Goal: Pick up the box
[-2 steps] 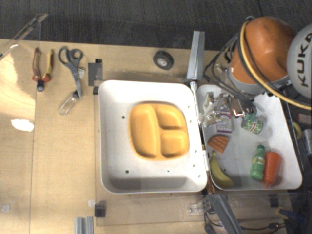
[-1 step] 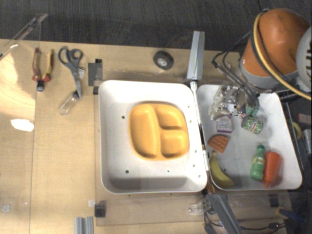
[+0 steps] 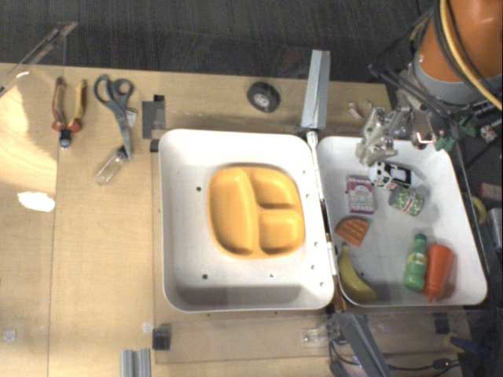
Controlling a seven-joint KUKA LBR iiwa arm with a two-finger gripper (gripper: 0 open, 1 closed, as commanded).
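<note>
tool (image 3: 377,144) over right bin's (image 3: 464,289) far-left corner, grip state unclear, box (image 3: 360,194) lying just below it

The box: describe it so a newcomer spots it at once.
Start at the right-hand white bin, the one crowded with toy food. In its upper left part lies the box, a small flat pinkish carton just below the pincer. Its neighbours are rounded: an orange ridged piece and a banana below it.
</note>
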